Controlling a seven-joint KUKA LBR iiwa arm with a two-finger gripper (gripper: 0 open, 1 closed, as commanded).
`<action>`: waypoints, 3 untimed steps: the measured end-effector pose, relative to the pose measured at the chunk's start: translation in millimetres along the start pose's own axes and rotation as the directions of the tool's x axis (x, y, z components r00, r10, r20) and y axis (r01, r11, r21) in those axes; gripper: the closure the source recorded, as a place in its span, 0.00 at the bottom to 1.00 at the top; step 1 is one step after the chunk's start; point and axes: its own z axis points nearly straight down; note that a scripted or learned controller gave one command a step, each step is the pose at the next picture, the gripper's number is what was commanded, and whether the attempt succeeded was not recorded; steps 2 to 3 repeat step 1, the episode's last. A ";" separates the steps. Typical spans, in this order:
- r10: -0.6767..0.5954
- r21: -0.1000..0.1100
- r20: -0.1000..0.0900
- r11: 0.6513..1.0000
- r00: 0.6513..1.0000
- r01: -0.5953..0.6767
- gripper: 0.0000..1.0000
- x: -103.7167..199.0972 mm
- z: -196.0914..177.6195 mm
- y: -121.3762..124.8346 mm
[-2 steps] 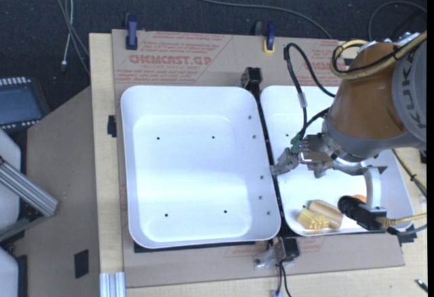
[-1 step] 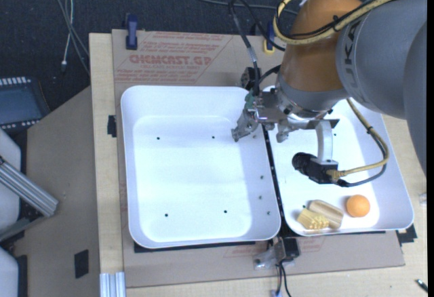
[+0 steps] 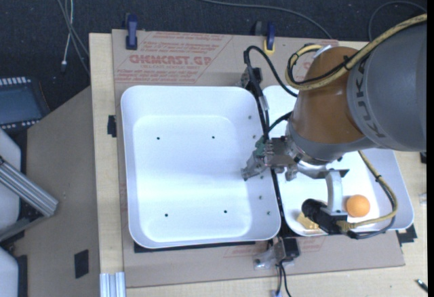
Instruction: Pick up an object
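Observation:
An orange ball (image 3: 358, 205) lies in the right bin (image 3: 399, 188), near its front right corner. A small pale yellow thing (image 3: 310, 224) shows at that bin's front edge, partly hidden by the robot's parts. The gripper (image 3: 263, 161) hangs low over the seam between the two bins, at the right wall of the left bin (image 3: 183, 167). It is well to the left of the ball and I see nothing in it. The arm's orange band and grey wrist cover most of the right bin.
A cardboard sheet (image 3: 173, 58) lies under the bins, held by blue clamps (image 3: 131, 30) at the back. A black cable (image 3: 258, 89) runs down along the seam between the bins. Loose cables lie on the dark floor behind the bench.

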 end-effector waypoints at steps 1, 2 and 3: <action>-0.005 -0.014 -0.004 1.000 1.000 0.005 0.00 56.6 -139.9 56.7; -0.005 -0.014 -0.004 1.000 1.000 0.005 0.00 56.6 -139.9 56.7; -0.005 -0.014 -0.004 1.000 1.000 0.005 0.00 56.6 -139.9 56.7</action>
